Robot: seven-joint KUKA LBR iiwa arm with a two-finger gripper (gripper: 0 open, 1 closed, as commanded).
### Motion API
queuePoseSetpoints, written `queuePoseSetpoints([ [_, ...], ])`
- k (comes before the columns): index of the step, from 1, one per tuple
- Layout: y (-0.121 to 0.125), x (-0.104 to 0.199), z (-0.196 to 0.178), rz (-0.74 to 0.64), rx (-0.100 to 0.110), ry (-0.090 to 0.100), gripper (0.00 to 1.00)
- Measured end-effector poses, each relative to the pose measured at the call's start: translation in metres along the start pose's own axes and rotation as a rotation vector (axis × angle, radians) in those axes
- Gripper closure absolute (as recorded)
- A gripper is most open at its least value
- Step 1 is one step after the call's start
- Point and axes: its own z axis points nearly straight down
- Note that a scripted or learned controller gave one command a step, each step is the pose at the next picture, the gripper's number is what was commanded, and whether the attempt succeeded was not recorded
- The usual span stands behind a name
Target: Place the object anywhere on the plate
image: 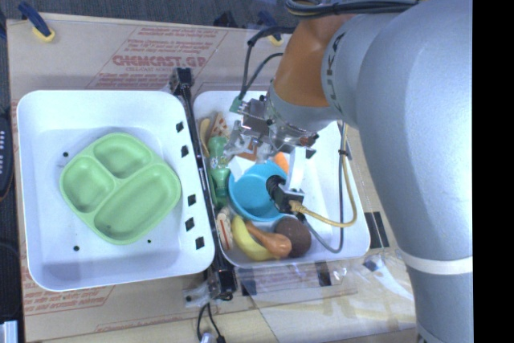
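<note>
Big and grey, the robot arm (401, 116) comes in from the right and covers much of the right bin (353, 233). It is the thing closest to the camera. An orange band sits above its wrist.

Next in size is the left bin (48, 253). A green plate (120, 186) with three parts lies in it, a bit left of the middle. Nothing sits on the plate yet.

The right bin is full of toys. A blue bowl (255, 193) lies in the middle. A yellow banana (245, 241) and a brown round thing (293, 235) lie at the near end. A green toy (218, 150) and a small orange bit (280, 161) lie by the bowl.

The claw (257, 136) hangs over the far part of the right bin, just above the bowl and the green toy. I cannot tell if it is apart or together, and I see nothing held in it.

I think the job is only at the start, since a toy must be picked first. The toys lie right under the claw. The plate lies well to the left of the claw, across the black wall (197, 165) between the bins. So any toy must go up, then left over that wall.
</note>
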Motion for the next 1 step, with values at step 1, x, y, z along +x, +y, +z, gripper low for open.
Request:
queuePoseSetpoints([
  [1,0.0001,0.0,-0.0001,0.0,0.0,0.0,0.0],
])
